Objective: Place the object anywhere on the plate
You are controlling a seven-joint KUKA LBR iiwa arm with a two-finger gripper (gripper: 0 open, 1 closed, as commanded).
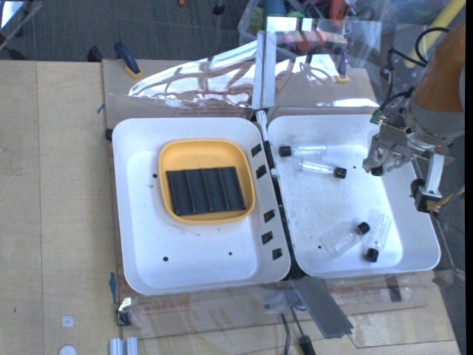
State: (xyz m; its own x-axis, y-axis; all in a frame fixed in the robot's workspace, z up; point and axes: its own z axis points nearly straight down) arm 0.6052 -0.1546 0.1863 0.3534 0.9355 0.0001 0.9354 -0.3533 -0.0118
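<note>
A yellow plate (168, 160) rests in the left bin (140, 220), and a dark grey ribbed block (205, 191) lies flat on it. Several clear vials with black caps lie in the right bin (414, 257): one vial (303, 151) and another (323, 168) near the back, a third vial (341, 237) and one more (377, 239) near the front. My gripper (375, 163) hangs over the right bin's far right side, to the right of the back vials and apart from them.
A row of black clips (267, 214) runs along the divider between the bins. Behind the bins sit crumpled clear plastic (214, 76) and a clear box of colourful items (318, 6). Cables trail by the arm (443, 87) at the right.
</note>
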